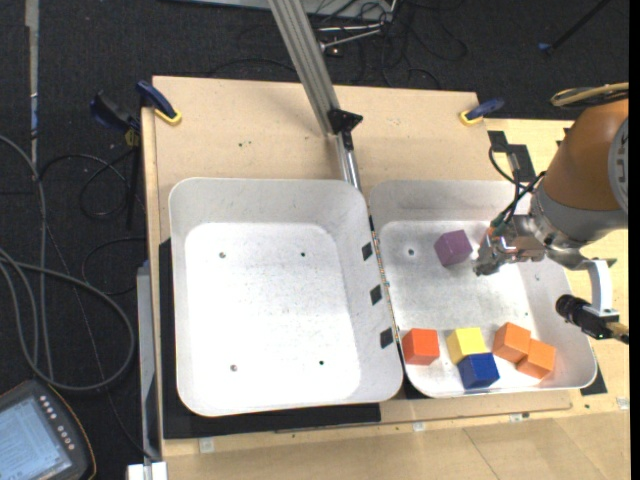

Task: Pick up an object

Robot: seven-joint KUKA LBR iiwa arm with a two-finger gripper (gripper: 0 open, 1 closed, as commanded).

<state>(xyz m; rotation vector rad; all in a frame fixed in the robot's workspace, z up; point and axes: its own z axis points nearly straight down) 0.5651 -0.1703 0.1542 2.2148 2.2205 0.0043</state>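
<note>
end effector low in right bin | purple block just beside it toward the left bin | bare floor ahead up to cluster near front wall: orange cube, yellow cube, blue cube, two orange blocks | left bin beyond shared rims

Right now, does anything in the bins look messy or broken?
Nothing looks broken or spilled. The purple block sits alone beside the claw, while the orange, yellow and blue blocks huddle along the right bin's near edge, some tilted.
</note>
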